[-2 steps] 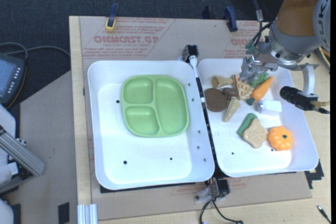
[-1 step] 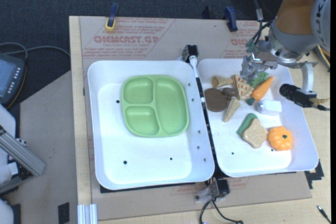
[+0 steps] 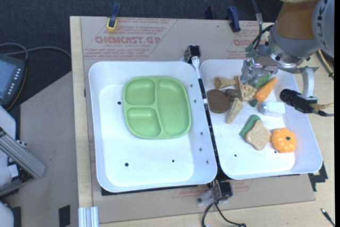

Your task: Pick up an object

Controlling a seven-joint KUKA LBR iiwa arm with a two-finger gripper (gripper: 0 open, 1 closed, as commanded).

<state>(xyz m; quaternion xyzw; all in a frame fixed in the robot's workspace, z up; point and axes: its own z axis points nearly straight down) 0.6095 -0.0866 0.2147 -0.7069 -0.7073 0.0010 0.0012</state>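
Observation:
The right bin (image 3: 305, 159) holds a pile of toy food. At its back my gripper (image 3: 249, 80) hangs low, right over a checkered tan wedge (image 3: 246, 91). An orange carrot (image 3: 264, 90) and a green leafy piece (image 3: 261, 81) lie beside the gripper on its right. To its left are a beige piece (image 3: 225, 83) and a brown round cookie (image 3: 216, 101), and a pale bread wedge (image 3: 234, 110) lies just in front of it. Nothing visibly hangs from the gripper.
A green divided plate (image 3: 157, 107) lies in the left bin (image 3: 106, 167). Nearer the front of the right bin sit a small white block (image 3: 274, 109), a green piece (image 3: 248, 126), a tan toast slice (image 3: 258, 137) and an orange pumpkin (image 3: 283, 141).

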